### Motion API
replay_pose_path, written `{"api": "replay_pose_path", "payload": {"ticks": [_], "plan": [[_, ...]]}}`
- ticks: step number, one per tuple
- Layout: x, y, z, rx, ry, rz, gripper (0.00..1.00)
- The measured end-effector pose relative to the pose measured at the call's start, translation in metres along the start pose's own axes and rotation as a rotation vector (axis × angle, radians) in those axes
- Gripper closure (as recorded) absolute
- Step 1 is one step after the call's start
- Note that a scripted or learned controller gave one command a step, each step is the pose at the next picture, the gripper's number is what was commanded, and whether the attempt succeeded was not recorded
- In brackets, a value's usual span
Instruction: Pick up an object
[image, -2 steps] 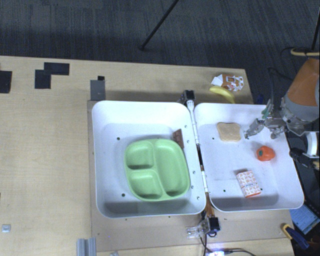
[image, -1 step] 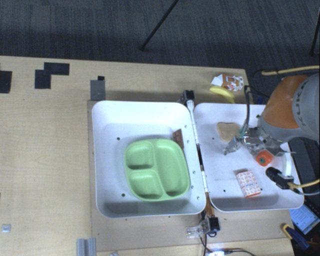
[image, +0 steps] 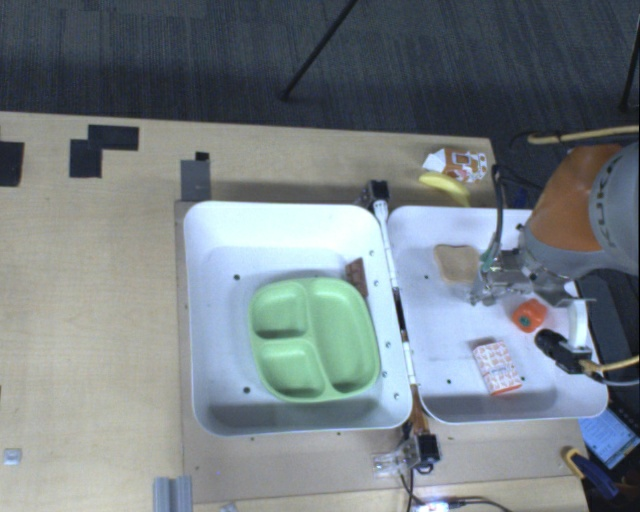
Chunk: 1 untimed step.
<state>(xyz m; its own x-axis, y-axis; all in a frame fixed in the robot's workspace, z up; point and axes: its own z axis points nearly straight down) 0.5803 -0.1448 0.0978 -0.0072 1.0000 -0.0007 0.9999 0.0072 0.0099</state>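
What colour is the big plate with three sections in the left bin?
Light green. The divided plate shows plainly in the camera view, lying in the left bin.

- The arm (image: 585, 215) runs off the right edge, so only its wrist end is in view.
- A small brown object (image: 354, 271) lies partly hidden behind the green divided tray (image: 312, 338).
- The gripper (image: 487, 290) is too small to make out its detail.

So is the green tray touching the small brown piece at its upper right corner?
Cannot tell. In the camera view the green tray and brown piece meet with no clear gap.
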Motion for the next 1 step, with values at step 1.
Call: {"api": "replay_pose_path", "payload": {"ticks": [1], "plan": [[-0.0161,0.0626,-0.0829,0.003,-0.001,0.001,1.00]]}}
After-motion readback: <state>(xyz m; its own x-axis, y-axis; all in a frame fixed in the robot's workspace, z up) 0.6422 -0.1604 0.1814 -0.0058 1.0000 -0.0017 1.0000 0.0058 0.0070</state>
